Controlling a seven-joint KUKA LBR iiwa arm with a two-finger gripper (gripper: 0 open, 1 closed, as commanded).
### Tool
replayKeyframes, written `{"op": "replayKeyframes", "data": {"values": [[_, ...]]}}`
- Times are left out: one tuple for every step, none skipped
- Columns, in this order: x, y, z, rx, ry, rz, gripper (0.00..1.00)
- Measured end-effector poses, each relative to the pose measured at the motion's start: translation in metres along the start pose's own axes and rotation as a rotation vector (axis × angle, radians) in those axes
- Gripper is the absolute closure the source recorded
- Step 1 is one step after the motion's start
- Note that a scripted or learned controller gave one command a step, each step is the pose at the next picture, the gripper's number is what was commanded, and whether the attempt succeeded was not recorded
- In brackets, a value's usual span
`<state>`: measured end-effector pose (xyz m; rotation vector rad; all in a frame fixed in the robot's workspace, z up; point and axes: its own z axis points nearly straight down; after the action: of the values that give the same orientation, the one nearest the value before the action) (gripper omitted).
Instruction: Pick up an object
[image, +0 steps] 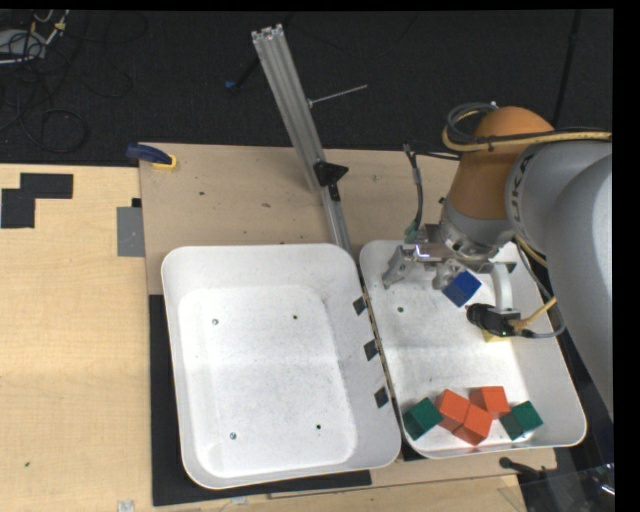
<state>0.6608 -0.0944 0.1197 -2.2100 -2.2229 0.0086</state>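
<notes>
Gripper (462, 283) hung over the right bin (420, 330); we saw its fingers closed on a blue block (461, 290).

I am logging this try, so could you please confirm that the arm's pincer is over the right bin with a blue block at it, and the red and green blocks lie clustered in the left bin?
One detail is wrong: the red blocks and green blocks lie clustered in the right bin, at its near edge, as the camera view shows. The pincer is over that bin with the blue block at it.
</notes>
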Motion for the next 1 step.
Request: {"op": "replayKeyframes", "data": {"values": [[0.0021,0.0006,0.0293,-0.006,-0.001,-0.001,0.00]]}}
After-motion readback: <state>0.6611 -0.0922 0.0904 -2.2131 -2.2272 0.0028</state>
